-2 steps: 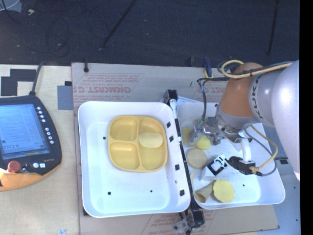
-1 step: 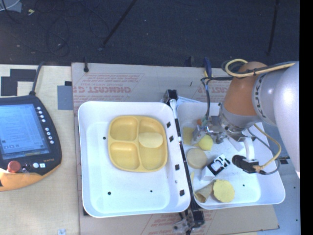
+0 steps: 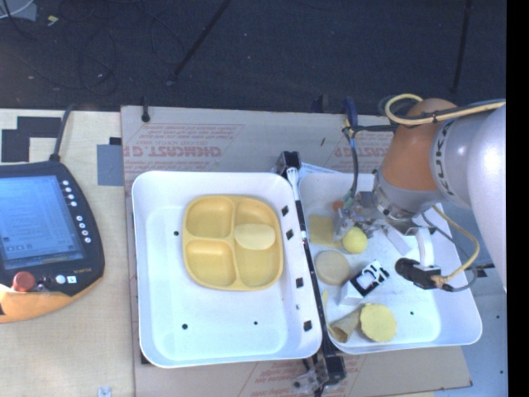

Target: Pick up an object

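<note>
While red print runs upside down across the cardboard [image 3: 207, 131] above the bins, and again along its lower edge, the letters are too blurred to read with confidence. Pendant [image 3: 50, 246] at far left has a lit screen [image 3: 29, 217]; its text is too small to make out. Red button [image 3: 23, 281] at its lower left corner. No other labels legible.

Count: two white bins side by side. Left bin [image 3: 157, 321] holds one yellow plate [image 3: 211, 263] with four compartments; one pale disc [image 3: 254, 236] lies in the upper right compartment. Right bin [image 3: 446, 325] holds five distinct pieces: one yellow ball [image 3: 355, 241] in its upper left part, one tan puck [image 3: 332, 266] just below and left of the ball, one black-and-white piece [image 3: 369, 278] just right of the puck, one yellow round slice [image 3: 380, 323] near the lower edge, and one tan cone [image 3: 345, 327] touching the slice on its left. A pale yellow patch left of the ball; cannot tell what it is.

Arm [image 3: 471, 164] enters from the right of the frame, orange band uppermost. Gripper [image 3: 357, 220] is low over the upper left of the right bin, right at the ball's top edge; whether it touches the ball cannot be told. How far the gripper is open cannot be told, and nothing can be seen held in it.
</note>
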You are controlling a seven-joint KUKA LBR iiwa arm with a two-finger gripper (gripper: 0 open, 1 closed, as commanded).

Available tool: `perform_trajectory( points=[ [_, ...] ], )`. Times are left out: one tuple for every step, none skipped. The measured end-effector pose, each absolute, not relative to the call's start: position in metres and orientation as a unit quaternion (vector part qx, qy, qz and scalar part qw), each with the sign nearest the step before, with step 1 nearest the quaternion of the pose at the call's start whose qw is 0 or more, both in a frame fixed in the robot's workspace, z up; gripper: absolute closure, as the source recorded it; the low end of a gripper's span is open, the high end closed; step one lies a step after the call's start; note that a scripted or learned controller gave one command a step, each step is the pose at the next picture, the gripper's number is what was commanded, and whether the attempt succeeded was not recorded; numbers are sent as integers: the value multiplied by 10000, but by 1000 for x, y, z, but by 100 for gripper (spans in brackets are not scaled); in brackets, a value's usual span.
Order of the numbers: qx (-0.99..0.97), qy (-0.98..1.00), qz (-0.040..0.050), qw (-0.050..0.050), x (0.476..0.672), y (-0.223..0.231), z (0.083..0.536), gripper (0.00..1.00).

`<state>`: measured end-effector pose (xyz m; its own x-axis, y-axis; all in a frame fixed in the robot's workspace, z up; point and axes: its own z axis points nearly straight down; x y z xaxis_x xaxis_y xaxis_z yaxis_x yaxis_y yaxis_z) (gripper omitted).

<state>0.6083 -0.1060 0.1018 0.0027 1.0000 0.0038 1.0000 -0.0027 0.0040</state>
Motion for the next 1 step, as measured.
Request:
perform_trajectory(
  points=[
    [7063,7079,15,0,550,-69,193,100]
  ],
)
